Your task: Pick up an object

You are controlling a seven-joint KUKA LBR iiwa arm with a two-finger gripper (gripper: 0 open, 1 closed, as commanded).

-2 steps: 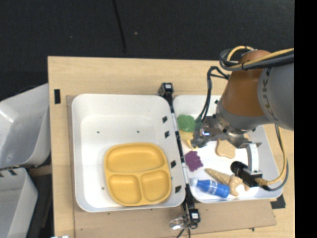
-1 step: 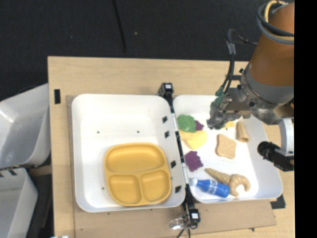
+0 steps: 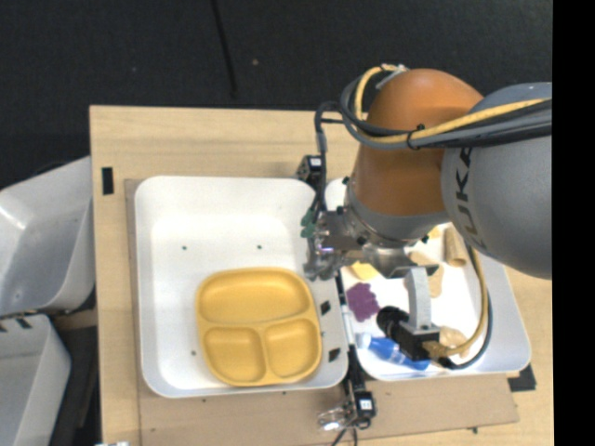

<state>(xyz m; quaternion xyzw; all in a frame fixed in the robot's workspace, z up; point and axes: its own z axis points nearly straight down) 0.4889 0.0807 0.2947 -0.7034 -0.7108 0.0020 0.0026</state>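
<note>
Tabletop point(image 3: 214, 137): pale wood, carrying two shallow white bins side by side.
Left bin point(image 3: 186, 212): its far half is bare white floor with a few small dark specks.
Plate point(image 3: 256, 328): yellow, lying flat in the near right part of the left bin. It has one large compartment on the far side and two smaller ones on the near side. Its right edge is just beside the wall shared with the other bin.
Right bin point(image 3: 509, 337): much of it is covered by the arm; its near right corner and part of its floor show.
Arm point(image 3: 507, 184): grey, reaching in from the right and pointing down over the right bin.
Orange band point(image 3: 409, 147): the rounded top of the wrist, facing the camera, with yellow and black cables looped across it.
Tool point(image 3: 372, 254): under the wrist, over the left part of the right bin, close to the shared wall. Whether it is released, clenched or grasping anything cannot be told, and nothing can be seen held in it.
Purple thing point(image 3: 361, 299): small and crumpled, on the right bin's floor near its left wall, just below the wrist in the view.
Blue thing point(image 3: 386, 349): small, near the right bin's front edge, a little nearer the camera than the purple thing.
Yellow piece point(image 3: 364, 271): pale, at the wrist's lower edge, partly hidden, just beyond the purple thing.
Tan thing point(image 3: 454, 247): wood-coloured, in the right bin, right of the wrist, partly covered by the arm; its shape is unclear.
</note>
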